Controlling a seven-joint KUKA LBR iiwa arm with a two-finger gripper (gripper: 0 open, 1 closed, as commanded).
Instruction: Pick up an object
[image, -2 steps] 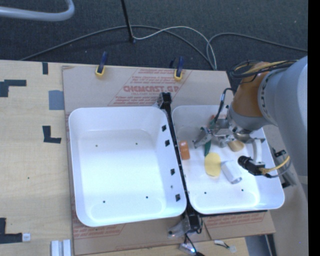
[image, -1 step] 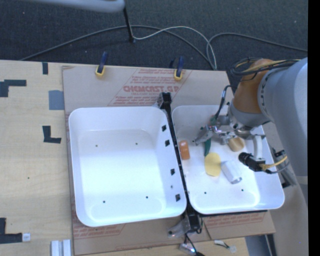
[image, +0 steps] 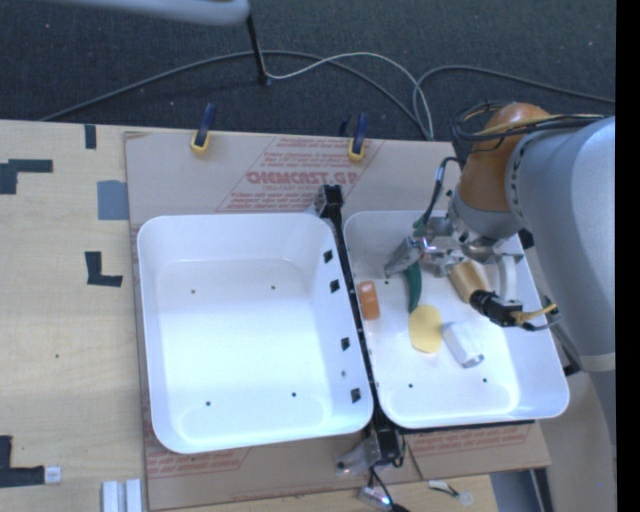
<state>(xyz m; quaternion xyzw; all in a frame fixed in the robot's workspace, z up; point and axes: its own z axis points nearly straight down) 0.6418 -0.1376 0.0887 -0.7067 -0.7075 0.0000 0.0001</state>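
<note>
Arm comes in from the right and hangs over the right bin (image: 530, 400), gripper (image: 410, 258) low over the bin's upper-middle floor. Landmark = the yellow round object (image: 426, 328), sitting mid-bin. Relative to it: the green object (image: 412, 287) is just above, thin and slanted, its upper end right at the gripper tips; the orange block (image: 369, 300) is to the left and slightly above, close to the divider wall; the grey cylinder (image: 461, 345) is just to the right and a bit lower; a tan cylinder (image: 467, 279) is up and to the right, partly under the wrist. Gripper fingers look slightly spread, one dark finger (image: 398, 262) angling left, nothing seen between them, so no hold. Green object is probably the target since the tips line up with its top end, but contact can't be confirmed from this angle. All items are clustered in the one bin, likely so that picks happen there; the left bin (image: 160, 340) sits well left of the yellow object, likely the drop side. Task reads as pre-grasp, pick not yet done. Risk: the thin green piece lies flat, so closing fingers may slip off or nudge it into the yellow object.
</note>
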